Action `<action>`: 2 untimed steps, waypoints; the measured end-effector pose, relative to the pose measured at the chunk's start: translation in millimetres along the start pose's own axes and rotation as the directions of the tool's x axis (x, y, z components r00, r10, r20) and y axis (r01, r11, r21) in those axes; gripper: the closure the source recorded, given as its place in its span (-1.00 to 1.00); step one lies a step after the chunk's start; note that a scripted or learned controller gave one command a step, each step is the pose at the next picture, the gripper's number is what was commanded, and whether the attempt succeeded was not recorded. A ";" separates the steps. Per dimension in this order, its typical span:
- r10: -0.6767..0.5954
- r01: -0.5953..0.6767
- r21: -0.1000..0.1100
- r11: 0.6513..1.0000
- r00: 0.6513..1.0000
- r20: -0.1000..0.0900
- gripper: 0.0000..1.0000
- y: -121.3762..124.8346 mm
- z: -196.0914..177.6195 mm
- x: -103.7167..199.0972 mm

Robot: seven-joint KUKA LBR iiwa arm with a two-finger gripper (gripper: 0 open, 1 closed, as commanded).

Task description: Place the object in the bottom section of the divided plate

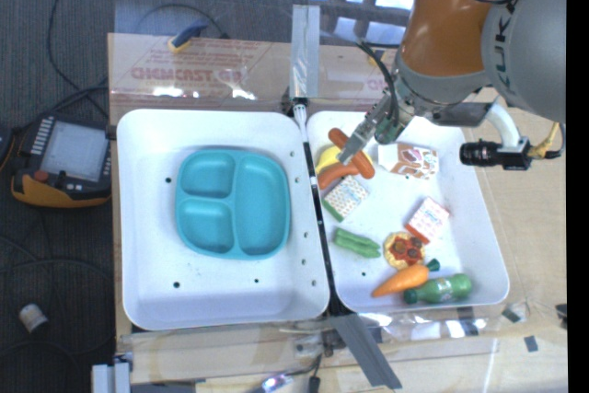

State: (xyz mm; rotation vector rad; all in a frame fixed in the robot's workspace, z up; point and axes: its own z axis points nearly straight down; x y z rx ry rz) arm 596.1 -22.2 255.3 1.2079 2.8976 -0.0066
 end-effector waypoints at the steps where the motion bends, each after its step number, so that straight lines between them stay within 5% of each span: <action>1: -0.126 0.126 -0.004 0.992 0.992 -0.002 1.00 81.7 43.2 28.8; 2: -0.126 0.126 -0.004 0.992 0.992 -0.002 -1.00 81.7 42.8 28.6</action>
